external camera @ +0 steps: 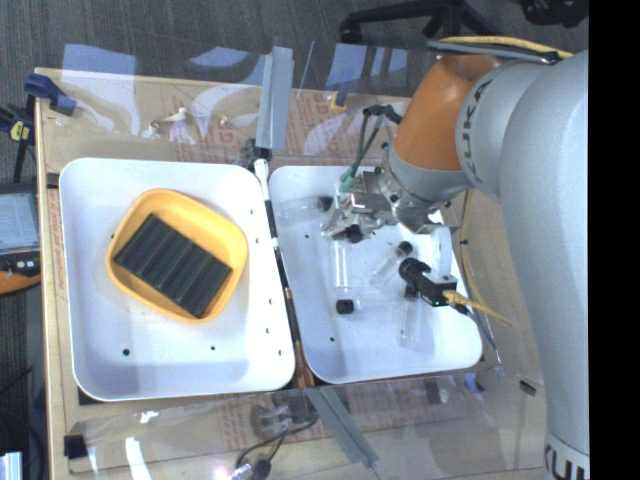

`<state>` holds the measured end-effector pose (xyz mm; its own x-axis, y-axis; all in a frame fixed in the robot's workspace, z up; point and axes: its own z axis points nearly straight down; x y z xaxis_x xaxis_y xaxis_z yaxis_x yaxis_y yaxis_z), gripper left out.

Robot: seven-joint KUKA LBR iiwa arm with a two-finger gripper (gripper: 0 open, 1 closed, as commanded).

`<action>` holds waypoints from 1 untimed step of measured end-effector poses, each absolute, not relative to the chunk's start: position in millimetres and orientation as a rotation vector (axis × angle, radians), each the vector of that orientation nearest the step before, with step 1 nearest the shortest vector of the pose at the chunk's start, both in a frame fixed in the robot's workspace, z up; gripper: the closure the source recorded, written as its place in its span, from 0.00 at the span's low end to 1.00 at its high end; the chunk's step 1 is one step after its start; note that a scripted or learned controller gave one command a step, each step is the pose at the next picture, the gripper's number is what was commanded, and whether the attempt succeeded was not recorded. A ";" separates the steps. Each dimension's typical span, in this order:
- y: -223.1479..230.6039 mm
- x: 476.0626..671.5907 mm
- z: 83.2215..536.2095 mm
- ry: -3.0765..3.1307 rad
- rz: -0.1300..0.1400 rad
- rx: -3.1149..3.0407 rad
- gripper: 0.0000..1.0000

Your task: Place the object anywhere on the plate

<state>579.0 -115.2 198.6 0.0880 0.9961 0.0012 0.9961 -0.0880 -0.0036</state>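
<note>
My pincer (345, 218) hangs over the right bin (460, 353); its spread I cannot tell. Yellow plate (135, 223) lies well left. No readable writing.

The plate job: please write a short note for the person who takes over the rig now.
Gripper: low over the right bin, upper left part; whether it grips anything is unclear.
Plate: yellow, in the left bin, with a dark ridged slab lying on it.
Right bin: small black pieces and clear tubes.
Done: no right-bin object on the plate yet.
Left: pick one up, carry it across, set it on the plate.
</note>
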 end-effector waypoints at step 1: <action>-19.6 597.5 190.7 -1.988 0.004 -2.429 1.00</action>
